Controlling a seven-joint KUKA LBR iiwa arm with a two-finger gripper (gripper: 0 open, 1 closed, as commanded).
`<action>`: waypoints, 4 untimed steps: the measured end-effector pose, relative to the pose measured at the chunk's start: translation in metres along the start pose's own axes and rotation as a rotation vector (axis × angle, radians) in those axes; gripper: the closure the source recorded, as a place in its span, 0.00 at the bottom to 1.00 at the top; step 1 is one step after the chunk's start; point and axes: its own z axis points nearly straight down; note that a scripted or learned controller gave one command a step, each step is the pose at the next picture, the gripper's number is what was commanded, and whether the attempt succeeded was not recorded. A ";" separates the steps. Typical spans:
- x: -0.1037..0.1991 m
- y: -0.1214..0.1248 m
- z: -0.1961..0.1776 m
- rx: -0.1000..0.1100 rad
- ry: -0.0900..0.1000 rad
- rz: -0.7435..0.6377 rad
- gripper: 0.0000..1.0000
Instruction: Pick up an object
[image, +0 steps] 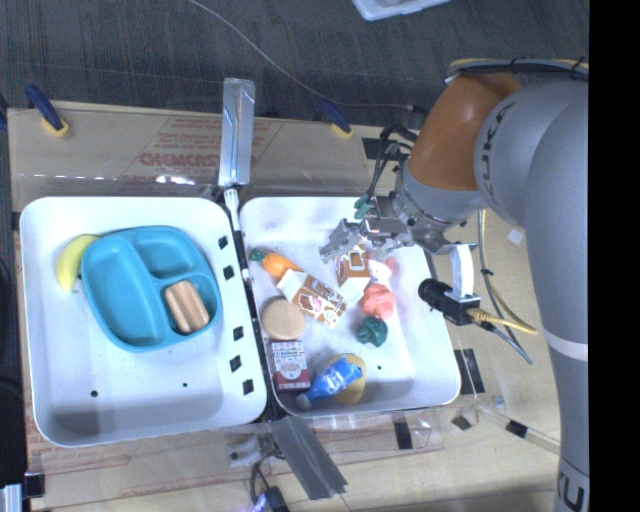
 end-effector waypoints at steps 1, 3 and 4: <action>0.014 0.014 0.006 -0.003 -0.001 -0.024 0.00; 0.022 0.024 0.118 -0.007 -0.001 -0.154 0.00; -0.009 -0.019 0.115 -0.002 -0.001 -0.279 0.00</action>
